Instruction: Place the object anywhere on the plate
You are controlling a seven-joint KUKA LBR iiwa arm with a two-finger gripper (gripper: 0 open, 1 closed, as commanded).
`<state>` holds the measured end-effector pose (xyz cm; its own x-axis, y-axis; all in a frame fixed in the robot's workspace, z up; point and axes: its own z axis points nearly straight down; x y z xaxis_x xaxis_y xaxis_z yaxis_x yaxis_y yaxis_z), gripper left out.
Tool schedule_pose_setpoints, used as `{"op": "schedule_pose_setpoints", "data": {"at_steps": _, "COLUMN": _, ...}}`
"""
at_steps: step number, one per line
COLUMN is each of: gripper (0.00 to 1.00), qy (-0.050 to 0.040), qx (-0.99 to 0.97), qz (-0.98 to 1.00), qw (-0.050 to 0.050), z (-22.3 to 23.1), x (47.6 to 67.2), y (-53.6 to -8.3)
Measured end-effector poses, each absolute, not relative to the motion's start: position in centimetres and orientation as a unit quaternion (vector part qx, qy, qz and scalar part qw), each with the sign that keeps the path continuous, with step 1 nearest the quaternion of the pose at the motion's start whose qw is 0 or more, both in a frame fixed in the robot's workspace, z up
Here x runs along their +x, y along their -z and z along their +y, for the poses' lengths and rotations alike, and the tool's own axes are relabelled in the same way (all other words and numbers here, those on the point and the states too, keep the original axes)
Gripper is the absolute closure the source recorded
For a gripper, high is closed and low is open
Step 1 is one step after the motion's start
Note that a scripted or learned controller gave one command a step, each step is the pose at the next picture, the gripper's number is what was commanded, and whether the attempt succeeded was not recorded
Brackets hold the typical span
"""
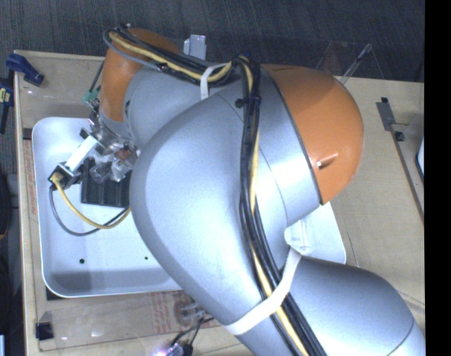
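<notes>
Gripper sits low in the left bin, near its back wall; finger spread, can't tell.

Your grey arm sweeps in from the right, orange-banded wrist bent down, pincer lowered at the left.
</notes>
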<state>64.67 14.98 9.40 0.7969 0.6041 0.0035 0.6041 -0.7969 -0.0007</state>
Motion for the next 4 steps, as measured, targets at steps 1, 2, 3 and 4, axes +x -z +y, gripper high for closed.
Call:
{"op": "schedule_pose_setpoints", "data": {"at_steps": 1, "gripper": 0.0, "qy": 0.0007, "qx": -0.948, "qz": -0.319, "qw": 0.001, "z": 15.1, "x": 64.6, "y": -9.4}}
{"op": "schedule_pose_setpoints", "data": {"at_steps": 2, "gripper": 0.0, "qy": -0.0005, "qx": -0.869, "qz": -0.494, "qw": 0.002, "z": 14.3, "x": 63.8, "y": -9.3}}
{"op": "schedule_pose_setpoints", "data": {"at_steps": 3, "gripper": 1.0, "qy": 0.0017, "qx": -0.867, "qz": -0.498, "qw": 0.004, "z": 14.7, "x": 63.9, "y": -10.5}}
{"op": "schedule_pose_setpoints", "data": {"at_steps": 4, "gripper": 1.0, "qy": -0.0003, "qx": -0.89, "qz": -0.455, "qw": 0.001, "z": 8.8, "x": 59.8, "y": -25.1}}
